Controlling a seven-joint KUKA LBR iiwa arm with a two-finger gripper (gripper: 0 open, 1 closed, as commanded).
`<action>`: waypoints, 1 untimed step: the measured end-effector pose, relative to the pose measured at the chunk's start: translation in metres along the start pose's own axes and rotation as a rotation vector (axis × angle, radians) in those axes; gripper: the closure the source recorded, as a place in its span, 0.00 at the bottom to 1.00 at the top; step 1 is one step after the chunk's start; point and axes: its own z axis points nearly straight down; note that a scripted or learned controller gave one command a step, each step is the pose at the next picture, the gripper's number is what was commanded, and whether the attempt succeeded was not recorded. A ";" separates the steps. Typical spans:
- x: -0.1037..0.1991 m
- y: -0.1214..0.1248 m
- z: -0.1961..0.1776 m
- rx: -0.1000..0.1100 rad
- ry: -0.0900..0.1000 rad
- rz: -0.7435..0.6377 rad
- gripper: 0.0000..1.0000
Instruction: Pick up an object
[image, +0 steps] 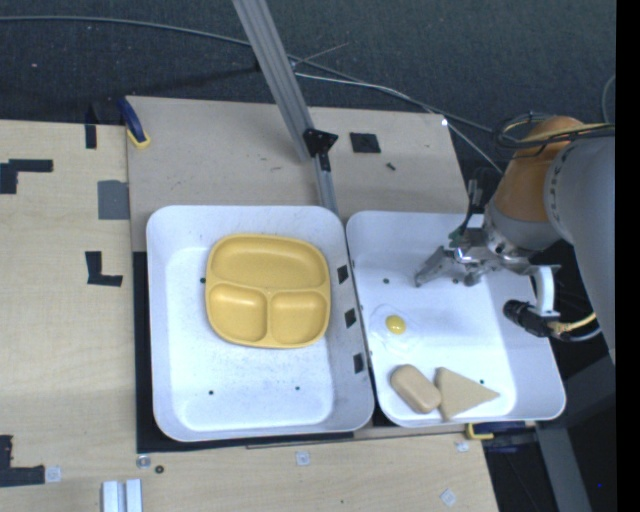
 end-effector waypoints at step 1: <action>-0.007 0.000 -0.013 -0.007 -0.016 0.002 1.00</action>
